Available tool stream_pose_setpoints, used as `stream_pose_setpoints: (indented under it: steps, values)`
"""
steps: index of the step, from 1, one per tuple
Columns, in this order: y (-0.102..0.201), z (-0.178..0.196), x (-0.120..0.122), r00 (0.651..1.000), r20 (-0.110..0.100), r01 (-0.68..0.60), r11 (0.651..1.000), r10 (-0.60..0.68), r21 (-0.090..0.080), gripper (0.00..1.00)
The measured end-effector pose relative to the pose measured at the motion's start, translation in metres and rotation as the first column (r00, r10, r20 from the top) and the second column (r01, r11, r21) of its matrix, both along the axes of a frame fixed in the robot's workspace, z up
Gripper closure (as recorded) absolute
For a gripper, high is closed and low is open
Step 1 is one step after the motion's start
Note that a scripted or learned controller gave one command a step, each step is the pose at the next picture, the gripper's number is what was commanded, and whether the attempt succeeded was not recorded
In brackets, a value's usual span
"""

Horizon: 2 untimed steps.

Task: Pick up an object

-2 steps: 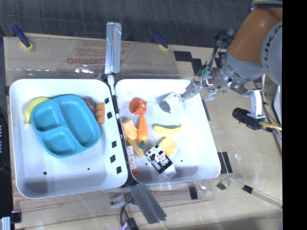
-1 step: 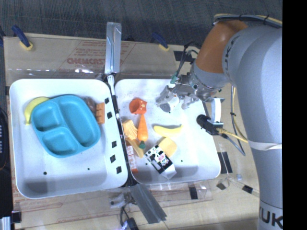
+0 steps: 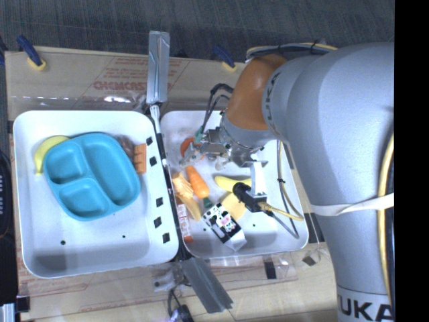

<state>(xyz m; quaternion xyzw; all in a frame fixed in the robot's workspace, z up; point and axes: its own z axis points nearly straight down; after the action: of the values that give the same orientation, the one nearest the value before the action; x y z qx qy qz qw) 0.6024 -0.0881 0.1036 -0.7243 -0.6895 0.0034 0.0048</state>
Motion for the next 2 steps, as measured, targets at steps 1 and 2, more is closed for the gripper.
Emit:
stream_pose_setpoints:
  steps: [1, 2]
  values:
    - [-0.0020, 0.0125, 0.0014, 1.000, 0.003, -0.001, 1.000, 0.001, -0.001, 1.00]
    - [-0.0022, 0.0124, 0.0013, 1.000, 0.003, -0.001, 1.000, 0.001, -0.002, 0.00]
